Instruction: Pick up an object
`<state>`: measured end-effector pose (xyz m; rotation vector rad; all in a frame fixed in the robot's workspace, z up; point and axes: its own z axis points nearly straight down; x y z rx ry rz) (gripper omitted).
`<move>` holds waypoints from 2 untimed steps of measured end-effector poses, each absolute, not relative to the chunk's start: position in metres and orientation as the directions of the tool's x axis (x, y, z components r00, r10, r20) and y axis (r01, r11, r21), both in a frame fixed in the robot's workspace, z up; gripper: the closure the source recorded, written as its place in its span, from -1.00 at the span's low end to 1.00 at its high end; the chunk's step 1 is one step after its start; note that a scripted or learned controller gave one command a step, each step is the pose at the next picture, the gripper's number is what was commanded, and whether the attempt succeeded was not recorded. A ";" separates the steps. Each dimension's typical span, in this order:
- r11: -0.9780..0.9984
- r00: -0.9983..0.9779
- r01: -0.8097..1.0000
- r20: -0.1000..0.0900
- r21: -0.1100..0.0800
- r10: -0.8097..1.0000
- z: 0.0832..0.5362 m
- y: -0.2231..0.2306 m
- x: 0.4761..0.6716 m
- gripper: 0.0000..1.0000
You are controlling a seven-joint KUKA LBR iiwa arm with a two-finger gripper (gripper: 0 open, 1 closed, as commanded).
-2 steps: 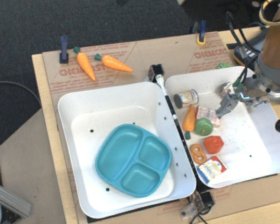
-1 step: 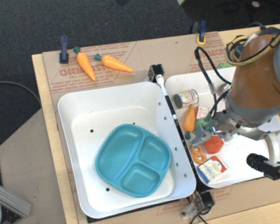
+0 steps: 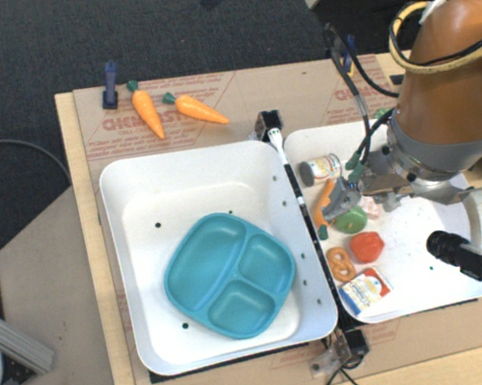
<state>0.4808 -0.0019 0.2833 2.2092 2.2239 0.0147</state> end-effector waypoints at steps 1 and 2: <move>0.001 -0.001 1.000 0.000 0.004 1.000 0.288 -0.005 0.480 1.00; 0.009 -0.009 1.000 0.003 0.006 1.000 0.333 0.073 0.480 1.00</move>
